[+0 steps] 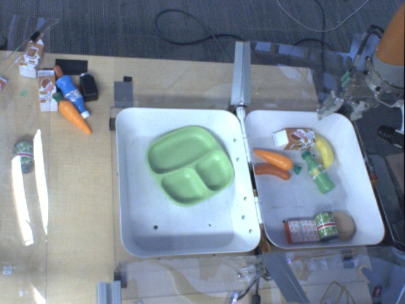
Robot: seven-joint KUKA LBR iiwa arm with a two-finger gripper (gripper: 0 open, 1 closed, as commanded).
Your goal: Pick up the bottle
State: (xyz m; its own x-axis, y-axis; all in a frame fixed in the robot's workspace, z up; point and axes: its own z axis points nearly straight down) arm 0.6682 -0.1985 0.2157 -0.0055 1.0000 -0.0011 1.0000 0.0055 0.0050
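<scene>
The green bottle (318, 173) lies on its side in the right bin (364, 189), between a carrot (273, 158) and a banana (324, 151), cap toward the far edge. It looks light, smooth plastic, so likely slippery and prone to rolling; a grasp across its wider body seems safest. The gripper (342, 105) hovers over the bin's far corner, fingers spread apart and holding nothing.

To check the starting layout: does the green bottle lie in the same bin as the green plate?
No. The green bottle lies in the right bin, while the green plate sits in the left bin.
</scene>
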